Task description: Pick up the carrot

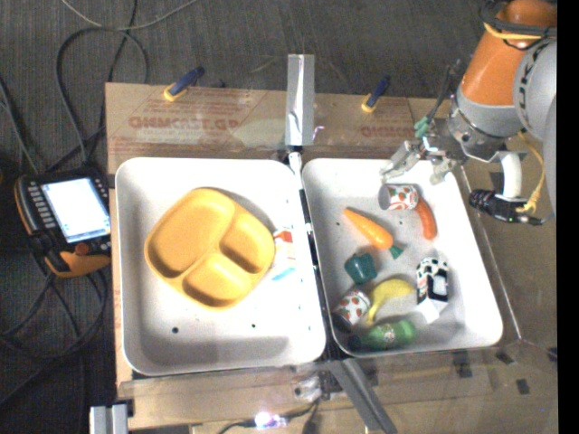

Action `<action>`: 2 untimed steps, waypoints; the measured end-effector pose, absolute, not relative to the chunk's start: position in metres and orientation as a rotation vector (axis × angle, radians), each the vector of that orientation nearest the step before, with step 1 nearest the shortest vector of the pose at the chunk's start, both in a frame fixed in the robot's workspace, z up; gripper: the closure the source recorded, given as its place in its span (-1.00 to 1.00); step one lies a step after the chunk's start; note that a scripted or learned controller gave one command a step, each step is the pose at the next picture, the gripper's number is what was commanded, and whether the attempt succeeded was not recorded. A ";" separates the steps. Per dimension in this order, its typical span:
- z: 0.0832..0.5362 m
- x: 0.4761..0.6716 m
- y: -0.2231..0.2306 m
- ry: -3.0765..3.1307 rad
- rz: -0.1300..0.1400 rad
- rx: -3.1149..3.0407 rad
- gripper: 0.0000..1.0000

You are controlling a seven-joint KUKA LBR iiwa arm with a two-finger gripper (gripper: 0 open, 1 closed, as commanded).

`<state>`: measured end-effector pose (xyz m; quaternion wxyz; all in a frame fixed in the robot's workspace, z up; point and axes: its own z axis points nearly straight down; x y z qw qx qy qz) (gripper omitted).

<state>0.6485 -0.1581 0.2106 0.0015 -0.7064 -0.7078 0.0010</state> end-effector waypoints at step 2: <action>0.099 0.610 -0.122 -2.181 0.003 -2.256 1.00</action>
